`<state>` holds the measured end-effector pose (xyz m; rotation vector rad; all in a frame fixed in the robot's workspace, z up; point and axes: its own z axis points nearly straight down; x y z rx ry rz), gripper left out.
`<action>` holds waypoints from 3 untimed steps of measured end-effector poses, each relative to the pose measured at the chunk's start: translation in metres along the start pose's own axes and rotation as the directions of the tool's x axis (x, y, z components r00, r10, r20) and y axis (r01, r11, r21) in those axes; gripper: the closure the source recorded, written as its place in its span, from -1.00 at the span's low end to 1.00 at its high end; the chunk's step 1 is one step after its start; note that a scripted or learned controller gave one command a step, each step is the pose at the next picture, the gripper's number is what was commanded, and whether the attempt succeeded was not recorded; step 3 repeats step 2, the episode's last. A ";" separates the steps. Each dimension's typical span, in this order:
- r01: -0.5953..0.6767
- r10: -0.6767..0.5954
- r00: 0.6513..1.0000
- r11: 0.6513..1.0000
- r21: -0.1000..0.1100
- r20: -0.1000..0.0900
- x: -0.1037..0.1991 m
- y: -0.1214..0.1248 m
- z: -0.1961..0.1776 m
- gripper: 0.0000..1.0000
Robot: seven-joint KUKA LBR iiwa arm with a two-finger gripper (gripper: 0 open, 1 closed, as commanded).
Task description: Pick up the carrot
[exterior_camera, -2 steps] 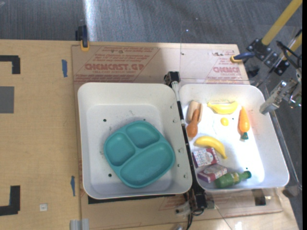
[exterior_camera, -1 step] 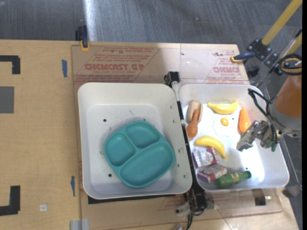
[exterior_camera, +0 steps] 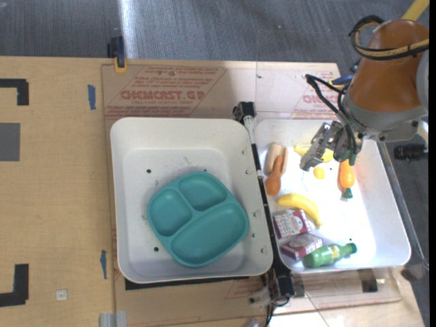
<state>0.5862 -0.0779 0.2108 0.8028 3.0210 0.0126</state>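
The tabletop [exterior_camera: 54, 182], covered in brown cardboard, carried two shallow white bins side by side. The left bin [exterior_camera: 129, 148] held a teal divided plate [exterior_camera: 197, 216] with three compartments, lying slightly toward the bin's near side. The right bin [exterior_camera: 388, 216] held the small items. The arm [exterior_camera: 388, 67], grey with a broad orange band, reached in from the right and hung over the far right part of the right bin, with black cables looping along it.

The pincer [exterior_camera: 327, 148] pointed down and to the left over the far middle of the right bin; its dark fingers looked slightly apart, but I could not tell for certain how wide they stood, and nothing was plainly between them. The carrot [exterior_camera: 347, 176], orange with a green tip, lay in the right bin just right of the pincer, below the arm's wrist, apart from the fingers as far as could be seen.

A banana [exterior_camera: 301, 206] lay near the bin's middle. A hot dog in a bun [exterior_camera: 275, 162] lay by the left wall, with another orange piece [exterior_camera: 272, 184] touching its near end. A pink packet [exterior_camera: 293, 222] and a dark red one [exterior_camera: 300, 245] lay nearer, beside a green bottle [exterior_camera: 328, 253]. Small yellow pieces [exterior_camera: 319, 172] lay under the pincer.
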 end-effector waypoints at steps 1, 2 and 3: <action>0.086 -0.086 0.996 0.996 0.018 0.001 -0.021 -0.167 -0.029 1.00; 0.268 -0.268 0.963 0.963 0.005 -0.010 0.000 -0.100 0.110 1.00; 0.268 -0.268 0.963 0.963 0.005 -0.010 0.000 -0.100 0.110 1.00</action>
